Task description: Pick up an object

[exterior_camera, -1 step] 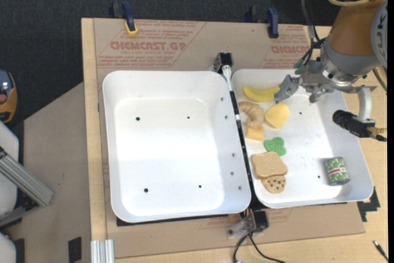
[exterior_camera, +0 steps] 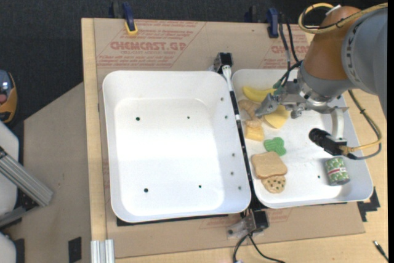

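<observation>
The counter (exterior_camera: 154, 40) carries two white bins side by side. The left bin (exterior_camera: 123, 132) is the bigger; the right bin (exterior_camera: 308, 191) holds the toy food clustered against its left wall, likely where earlier drops left it. The arm (exterior_camera: 335, 52) hangs over that bin's far end, its gripper (exterior_camera: 280, 101) low over a yellow banana (exterior_camera: 255, 93) and a yellow wedge (exterior_camera: 276, 120). Whether the gripper is spread or closed cannot be told. Bread slice (exterior_camera: 269, 164), green piece (exterior_camera: 275, 146) and a can (exterior_camera: 337, 170) lie nearer the front edge.

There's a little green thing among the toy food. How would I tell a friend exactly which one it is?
Look in the right-hand shallow white bin. Near its middle lies a small bright green lumpy plastic piece, just above the tan toy bread slice. It is plain green, unlike the patterned green-and-white can farther right.
</observation>
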`<state>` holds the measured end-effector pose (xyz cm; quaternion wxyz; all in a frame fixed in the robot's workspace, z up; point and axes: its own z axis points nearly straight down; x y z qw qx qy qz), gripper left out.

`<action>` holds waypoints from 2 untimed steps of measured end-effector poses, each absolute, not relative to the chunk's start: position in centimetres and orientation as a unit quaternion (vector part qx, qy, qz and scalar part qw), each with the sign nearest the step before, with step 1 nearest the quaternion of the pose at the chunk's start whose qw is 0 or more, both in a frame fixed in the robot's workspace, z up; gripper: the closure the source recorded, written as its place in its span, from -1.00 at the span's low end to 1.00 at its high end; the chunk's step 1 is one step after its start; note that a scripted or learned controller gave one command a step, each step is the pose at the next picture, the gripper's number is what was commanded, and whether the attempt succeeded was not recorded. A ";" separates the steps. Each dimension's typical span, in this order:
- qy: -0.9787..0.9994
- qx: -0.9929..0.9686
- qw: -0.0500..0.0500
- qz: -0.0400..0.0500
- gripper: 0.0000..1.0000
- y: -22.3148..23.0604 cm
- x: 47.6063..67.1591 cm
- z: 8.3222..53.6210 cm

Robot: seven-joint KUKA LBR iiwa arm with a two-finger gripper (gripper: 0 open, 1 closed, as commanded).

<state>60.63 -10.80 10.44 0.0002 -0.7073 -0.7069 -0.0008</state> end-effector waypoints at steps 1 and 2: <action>-0.708 -0.707 -0.004 -0.002 -1.00 -9.3 63.4 8.7; -0.706 -0.708 0.010 0.007 -1.00 -11.1 66.3 8.2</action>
